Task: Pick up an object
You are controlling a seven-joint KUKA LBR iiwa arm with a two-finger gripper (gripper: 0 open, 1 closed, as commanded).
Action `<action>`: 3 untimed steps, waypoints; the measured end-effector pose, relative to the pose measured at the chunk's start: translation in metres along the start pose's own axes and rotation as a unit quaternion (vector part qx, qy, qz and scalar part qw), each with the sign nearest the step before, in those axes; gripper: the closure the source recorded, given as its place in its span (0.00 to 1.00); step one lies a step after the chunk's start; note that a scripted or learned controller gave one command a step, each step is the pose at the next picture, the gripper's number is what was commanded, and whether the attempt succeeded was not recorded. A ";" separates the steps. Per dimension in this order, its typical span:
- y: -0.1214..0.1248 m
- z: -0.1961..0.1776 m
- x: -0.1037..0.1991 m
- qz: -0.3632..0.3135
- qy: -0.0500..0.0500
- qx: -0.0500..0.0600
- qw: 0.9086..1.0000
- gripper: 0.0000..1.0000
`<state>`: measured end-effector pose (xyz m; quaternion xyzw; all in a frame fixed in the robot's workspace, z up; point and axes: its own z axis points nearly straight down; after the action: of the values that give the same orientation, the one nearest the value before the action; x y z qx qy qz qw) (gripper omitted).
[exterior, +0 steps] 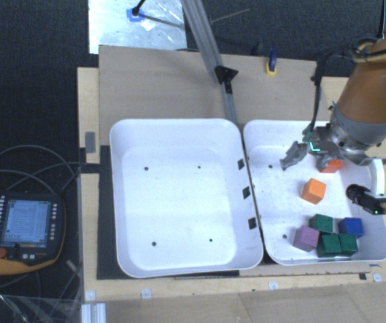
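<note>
gripper (312, 155) jaws spread, over right bin (272, 247), holding nothing

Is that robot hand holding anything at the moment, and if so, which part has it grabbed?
It cannot be told. The hand hangs over the right white bin, close to a small orange-red block, but the view does not make clear whether that block sits between its fingers.

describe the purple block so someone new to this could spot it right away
Look in the right bin, at its near corner where blocks are clustered. The purple block is the leftmost of that cluster, touching a green block; it is the only lilac one.
</note>
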<state>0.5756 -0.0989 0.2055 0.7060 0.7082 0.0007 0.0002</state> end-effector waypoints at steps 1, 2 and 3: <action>0.000 0.041 0.001 0.000 0.000 0.002 1.000 0.00; -0.005 0.086 -0.005 0.001 0.000 0.002 1.000 0.00; -0.005 0.116 -0.005 0.000 0.000 0.001 1.000 0.00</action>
<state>0.5711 -0.1036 0.0890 0.7063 0.7079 -0.0004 -0.0004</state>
